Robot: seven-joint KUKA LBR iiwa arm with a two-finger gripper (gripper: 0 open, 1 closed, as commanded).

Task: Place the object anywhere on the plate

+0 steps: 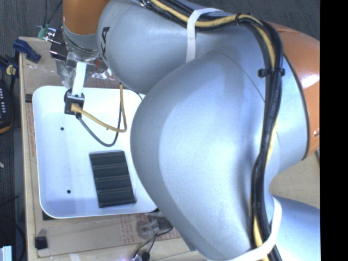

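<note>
In the camera view the grey arm [217, 145] bulks across most of the frame from the right. Its orange-banded wrist ends in the gripper [70, 64], which sits at the upper-left corner of a white bin [57, 162], and from here I cannot tell whether the gripper is apart or closed. The black ribbed block [112, 178] lies flat on the bin's floor toward the lower edge, well apart from the gripper.

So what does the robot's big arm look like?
The robot's arm has fat, rounded, smooth grey shells with an orange band above the wrist. Yellow and black cables run along it, held by white straps.
</note>
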